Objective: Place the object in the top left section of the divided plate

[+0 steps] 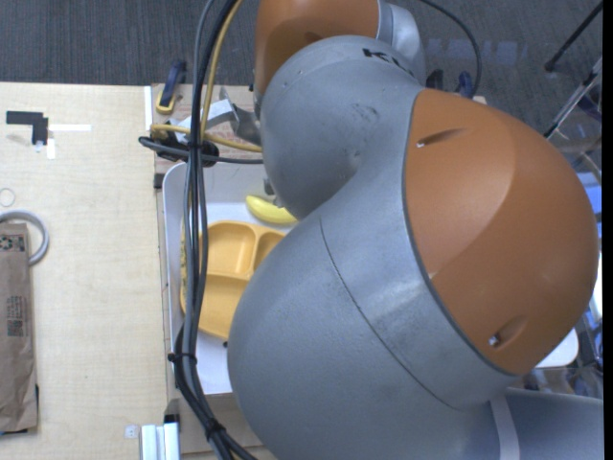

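Looming closest to the lens, the grey KUKA arm [383, 286] with its large orange joint cap [498, 228] covers most of the right and centre, folded so that a second orange-capped joint [316, 12] sits at the top. A bundle of black cables [196, 209] and one yellow cable run down along its left side. The gripper is hidden behind the arm's body, so whether it is released or clenched cannot be told.

Beneath the arm, one yellow divided plastic plate [230, 271] lies in the shallow white bin [177, 257]; two of its compartments show at its left part, the rest is covered by the arm. One yellow banana-shaped object [270, 210] lies just above the plate's upper edge, partly under the arm; whether it touches the plate cannot be told.

On the pale wooden worktop [86, 286] to the left lies one brown paper bag [17, 324] with small dark printing, too small to read, and a grey ring-shaped handle [34, 230] at its top. One small black bracket [29, 123] sits near the upper left corner.
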### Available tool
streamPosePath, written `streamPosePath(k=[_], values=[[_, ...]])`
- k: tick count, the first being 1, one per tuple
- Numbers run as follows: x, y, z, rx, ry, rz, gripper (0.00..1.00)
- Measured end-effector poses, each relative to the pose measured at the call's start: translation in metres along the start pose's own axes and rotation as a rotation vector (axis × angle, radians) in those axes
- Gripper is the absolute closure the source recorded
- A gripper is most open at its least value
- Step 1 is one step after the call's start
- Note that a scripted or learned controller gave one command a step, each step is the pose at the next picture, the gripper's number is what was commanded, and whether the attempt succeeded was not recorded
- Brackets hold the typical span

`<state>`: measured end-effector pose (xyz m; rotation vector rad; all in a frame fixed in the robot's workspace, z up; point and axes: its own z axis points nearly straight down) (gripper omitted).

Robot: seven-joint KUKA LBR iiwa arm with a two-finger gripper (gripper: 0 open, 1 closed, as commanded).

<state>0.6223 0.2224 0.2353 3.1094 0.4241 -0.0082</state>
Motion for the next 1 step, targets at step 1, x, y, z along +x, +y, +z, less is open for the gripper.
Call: streamPosePath(k=[1], values=[[-0.0607, -0.022, 0.1255, -0.002, 0.019, 0.07, 1.0]])
